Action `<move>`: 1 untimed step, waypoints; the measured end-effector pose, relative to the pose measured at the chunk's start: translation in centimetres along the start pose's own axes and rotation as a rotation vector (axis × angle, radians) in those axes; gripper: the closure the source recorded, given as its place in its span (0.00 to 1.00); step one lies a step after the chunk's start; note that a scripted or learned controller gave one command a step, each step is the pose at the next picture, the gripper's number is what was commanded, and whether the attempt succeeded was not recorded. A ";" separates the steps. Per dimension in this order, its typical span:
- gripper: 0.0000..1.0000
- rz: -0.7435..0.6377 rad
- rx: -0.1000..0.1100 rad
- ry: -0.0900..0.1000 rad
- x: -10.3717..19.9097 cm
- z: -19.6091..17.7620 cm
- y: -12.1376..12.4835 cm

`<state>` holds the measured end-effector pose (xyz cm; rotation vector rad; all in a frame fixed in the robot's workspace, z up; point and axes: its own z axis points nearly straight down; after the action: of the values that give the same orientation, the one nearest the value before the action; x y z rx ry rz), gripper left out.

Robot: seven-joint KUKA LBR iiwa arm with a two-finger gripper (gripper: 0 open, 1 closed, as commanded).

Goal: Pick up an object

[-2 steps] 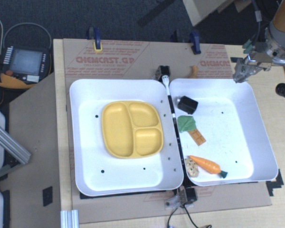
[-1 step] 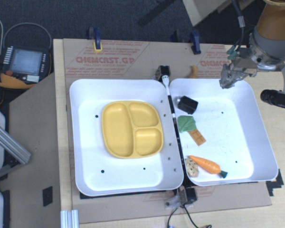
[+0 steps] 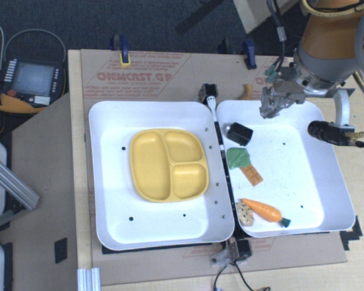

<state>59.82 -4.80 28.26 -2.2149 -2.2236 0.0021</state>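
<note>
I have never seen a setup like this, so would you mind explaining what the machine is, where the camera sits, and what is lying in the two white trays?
One fixed camera looks down at a slant on a bench. The grey arm with an orange band, entering from the view's right, is a robot; its gripper hangs over the far edge of the right bin, with nothing visibly held. That bin holds a black block, a green piece touching a small brown piece, a toy carrot and a pale speckled item beside it. The left bin holds a yellow divided plate.
</note>
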 end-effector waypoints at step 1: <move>1.00 0.000 0.002 0.000 4.7 2.5 -2.3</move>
<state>57.46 -0.12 25.76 -2.2135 -2.2222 0.0043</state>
